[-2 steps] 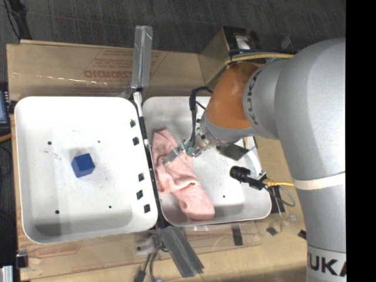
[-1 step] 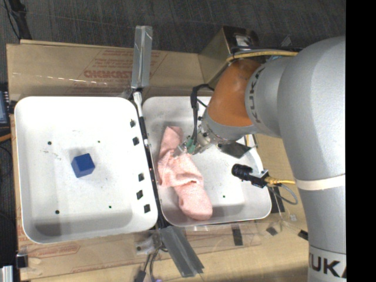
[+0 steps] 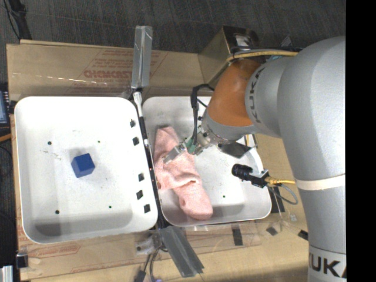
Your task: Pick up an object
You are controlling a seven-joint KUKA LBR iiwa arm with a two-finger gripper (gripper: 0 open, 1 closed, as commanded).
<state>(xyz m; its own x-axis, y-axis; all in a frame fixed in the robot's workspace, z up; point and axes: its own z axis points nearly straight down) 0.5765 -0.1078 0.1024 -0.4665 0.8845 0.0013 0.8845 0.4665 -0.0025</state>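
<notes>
From the camera view, we look down on two white bins on the tabletop, and our arm [image 3: 276, 98] reaches in over the right bin [image 3: 252, 198]. Our landmark is the divider [image 3: 144, 157] where the two bins meet. Just to the right of that divider lies a pink cloth [image 3: 179, 175], crumpled and soft-looking, its long axis running roughly alongside the divider, from the bin's far part down toward its near wall, where it ends in a thicker rounded fold. It looks limp, with wrinkles and raised ridges that we judge would offer an easy pinch.

Our pincer [image 3: 176, 153] sits right over the upper half of that cloth, a little to the right of the divider, its metal tip laid against the fabric. We cannot tell whether it is spread or clenched; the tip is too small and slanted to read, and we see no cloth lifted between anything. So the cloth lies directly beneath and slightly toward the near side of the pincer, with most of its length stretching away toward the near wall.

Well to the left of the divider, in the left bin [image 3: 35, 128], a small blue cube [image 3: 83, 164] rests alone, far from the pincer. We judge the cloth to be the target here.
</notes>
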